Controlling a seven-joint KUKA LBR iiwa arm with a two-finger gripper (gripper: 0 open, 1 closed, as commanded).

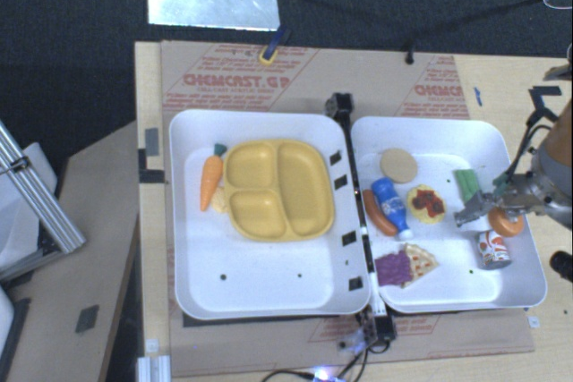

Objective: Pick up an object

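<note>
We see the gripper (pixel 491 208) low over the right bin (pixel 448 291), near that bin's right wall, with the arm (pixel 548 183) reaching in from three o'clock. We cannot tell how far the claw is open, nor whether it has hold of anything; its tips blur into what lies beneath.

Several things lie close to the claw. An orange round piece (pixel 508 224) sits just at its five o'clock, touching or nearly so. A small can (pixel 492 250) stands just beyond that, at six o'clock. A green block (pixel 466 183) lies at the claw's eleven o'clock, just beside it. At nine o'clock, a little apart, we find a yellow disc with red topping (pixel 426 204), then a blue bottle (pixel 389 203) and a hot dog (pixel 379 213) side by side. A tan cookie (pixel 398 165) lies at ten o'clock, and a pizza slice (pixel 421 261) beside a purple grape bunch (pixel 391 267) at eight o'clock, well apart.

In the left bin (pixel 206 282) rest a yellow divided plate (pixel 273 190) and a carrot (pixel 209 182).
</note>
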